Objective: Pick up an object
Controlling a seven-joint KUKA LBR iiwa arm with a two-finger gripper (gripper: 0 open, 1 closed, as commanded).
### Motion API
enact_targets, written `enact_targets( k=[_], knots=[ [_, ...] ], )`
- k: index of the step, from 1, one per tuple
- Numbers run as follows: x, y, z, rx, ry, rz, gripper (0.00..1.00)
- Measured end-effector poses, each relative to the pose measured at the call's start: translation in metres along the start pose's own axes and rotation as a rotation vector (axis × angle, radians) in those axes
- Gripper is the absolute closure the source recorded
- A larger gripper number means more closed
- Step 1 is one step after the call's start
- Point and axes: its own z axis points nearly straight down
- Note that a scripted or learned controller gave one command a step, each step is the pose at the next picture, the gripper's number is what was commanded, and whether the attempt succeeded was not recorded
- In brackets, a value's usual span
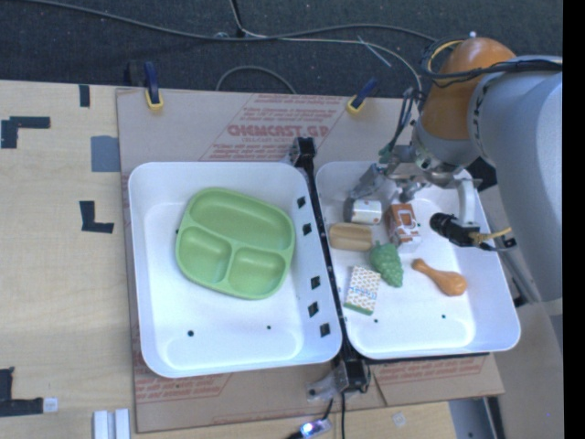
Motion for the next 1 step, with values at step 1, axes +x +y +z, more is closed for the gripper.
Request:
enact_targets(
  k=[1],
  knots=[
    [0.0009, 0.0003, -0.0081, 0.001, 0.000, -0.001, 1.00]
  ],
)
